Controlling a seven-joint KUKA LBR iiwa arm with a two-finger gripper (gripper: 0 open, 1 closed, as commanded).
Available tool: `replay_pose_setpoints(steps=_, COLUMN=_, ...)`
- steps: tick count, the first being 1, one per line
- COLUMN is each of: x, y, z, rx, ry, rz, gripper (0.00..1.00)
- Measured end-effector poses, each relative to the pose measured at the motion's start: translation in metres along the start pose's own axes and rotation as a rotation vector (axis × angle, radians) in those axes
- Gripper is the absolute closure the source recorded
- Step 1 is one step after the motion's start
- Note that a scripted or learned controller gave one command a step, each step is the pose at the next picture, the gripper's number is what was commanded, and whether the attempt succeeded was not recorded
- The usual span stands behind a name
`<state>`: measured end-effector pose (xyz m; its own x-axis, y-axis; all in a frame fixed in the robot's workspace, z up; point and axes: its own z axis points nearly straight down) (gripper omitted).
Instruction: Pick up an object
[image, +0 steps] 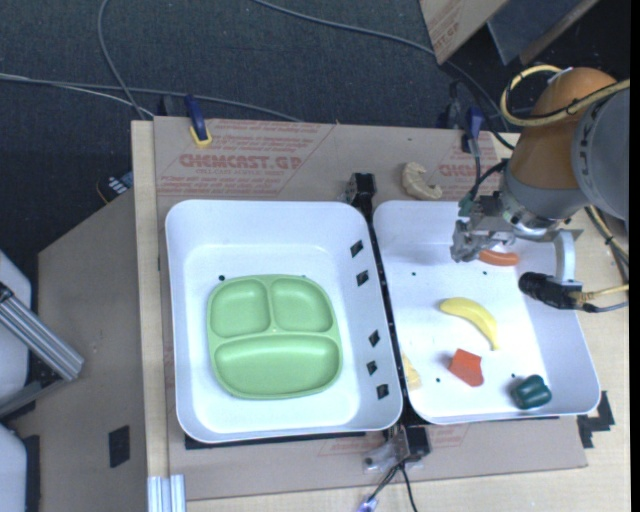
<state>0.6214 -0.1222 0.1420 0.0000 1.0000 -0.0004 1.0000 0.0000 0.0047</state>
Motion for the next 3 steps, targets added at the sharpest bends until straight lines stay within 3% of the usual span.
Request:
replay_pose_setpoints(steps=2, x=0.007, y=0.004, z=-0.127, rx=-0.005, ry=-0.001, rz=-0.001, gripper=1.0)
replay_pose_setpoints(steps=3, x=0.06, y=0.011, z=-0.108, rx=0.008, ry=0.003, rz=-0.006, gripper=1.0)
